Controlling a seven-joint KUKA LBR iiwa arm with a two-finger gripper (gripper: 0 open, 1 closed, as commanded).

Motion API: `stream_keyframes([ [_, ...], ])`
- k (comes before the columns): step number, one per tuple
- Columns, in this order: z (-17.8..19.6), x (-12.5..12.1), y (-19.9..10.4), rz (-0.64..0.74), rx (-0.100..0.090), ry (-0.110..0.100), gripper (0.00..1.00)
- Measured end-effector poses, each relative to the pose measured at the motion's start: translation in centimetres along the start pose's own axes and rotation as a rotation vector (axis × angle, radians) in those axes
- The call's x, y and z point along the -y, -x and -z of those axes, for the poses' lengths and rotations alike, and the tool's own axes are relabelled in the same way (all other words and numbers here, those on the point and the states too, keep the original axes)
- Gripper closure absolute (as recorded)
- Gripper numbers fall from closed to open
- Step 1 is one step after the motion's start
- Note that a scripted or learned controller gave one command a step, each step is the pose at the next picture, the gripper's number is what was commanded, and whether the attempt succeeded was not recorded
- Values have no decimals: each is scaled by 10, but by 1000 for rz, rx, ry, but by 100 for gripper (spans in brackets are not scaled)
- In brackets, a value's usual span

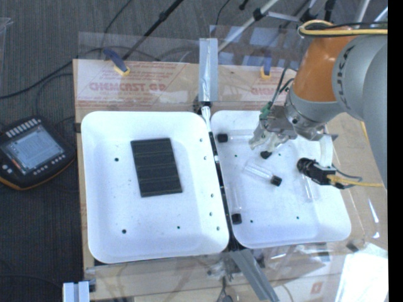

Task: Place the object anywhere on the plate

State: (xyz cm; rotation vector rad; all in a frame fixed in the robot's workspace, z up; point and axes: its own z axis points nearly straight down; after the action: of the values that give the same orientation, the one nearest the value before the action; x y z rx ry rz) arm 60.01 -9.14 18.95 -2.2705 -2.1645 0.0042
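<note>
A small clear plastic tube with a black cap (263, 172) lies slantwise on the floor of the right-hand shallow white bin (286, 228), near the bin's middle, with bare white floor open below and to its left. Just above it hangs the grey arm's pincer (269, 145), fingers spread a little, gripping nothing. A second clear tube (308, 190) lies toward the right wall, beside a black-and-yellow cable fitting (317, 172). In the left-hand shallow white bin (107, 231), well apart, a dark ribbed rectangular plate (156, 167) lies flat at centre with white floor all round it
</note>
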Motion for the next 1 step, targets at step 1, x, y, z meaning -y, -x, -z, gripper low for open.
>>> stream_keyframes([
  [1,1,-4,-67,182,2,-1,100],
])
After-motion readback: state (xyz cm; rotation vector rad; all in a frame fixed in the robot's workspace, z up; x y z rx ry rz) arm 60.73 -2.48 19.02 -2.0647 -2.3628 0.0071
